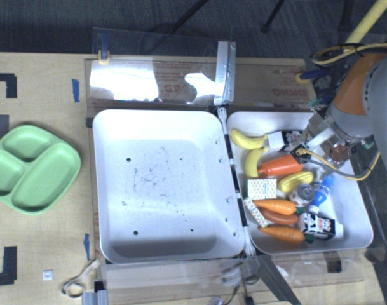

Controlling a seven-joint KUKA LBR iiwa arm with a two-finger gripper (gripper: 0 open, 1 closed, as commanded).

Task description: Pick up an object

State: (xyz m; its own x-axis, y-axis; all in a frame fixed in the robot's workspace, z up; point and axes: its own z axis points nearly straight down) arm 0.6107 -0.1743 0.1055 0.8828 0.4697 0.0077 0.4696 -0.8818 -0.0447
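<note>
**Arm hangs over the crowded bin, nothing lifted yet**

Scissors [79,283] lie at the bench's front edge, just outside the left bin [117,132], which seems kept as a drop-off place. All the pickable clutter sits in the right bin [365,227]: a banana [249,140] at its back-left corner, an orange carrot-like toy [281,164] beside it, more carrots [277,206] toward the front, a small bottle with a blue cap [319,192], and a black-and-white pack [318,225] near the front-right corner. The gripper [305,149] hovers low over the bin's back half, just beside the orange toy, probably lining up on it. Whether the pincer is released or clenched I cannot tell; cables and the wrist hide it. A green divided plate [34,168] rests at the bench's left edge, well apart.
</note>
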